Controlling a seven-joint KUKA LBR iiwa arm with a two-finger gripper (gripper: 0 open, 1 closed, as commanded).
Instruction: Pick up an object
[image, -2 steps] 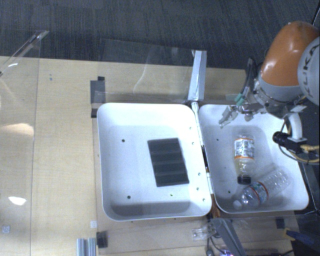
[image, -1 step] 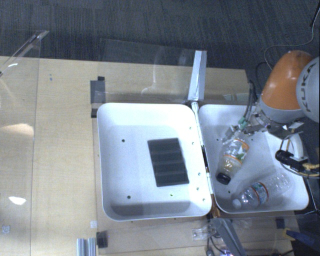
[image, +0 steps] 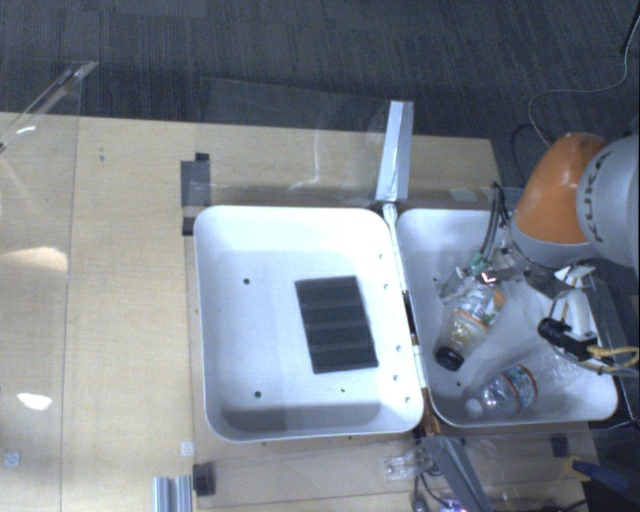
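In the right bin (image: 430, 240) a clear plastic bottle (image: 468, 322) with a black cap lies at a slant, cap toward the front left. A second clear bottle (image: 506, 388) with a coloured label lies near the bin's front wall. My gripper (image: 483, 272) hangs low over the upper end of the first bottle, just below the arm's orange band (image: 555, 200). Whether it touches the bottle is hidden by the wrist and cables. A black ridged rectangular pad (image: 337, 323) lies flat in the middle of the left bin (image: 230, 300).
The grey arm body covers the right bin's far right side, with black and yellow cables (image: 572, 340) hanging over that rim. A metal post (image: 395, 150) stands behind the gap between the bins. Wooden bench top (image: 100, 300) stretches to the left.
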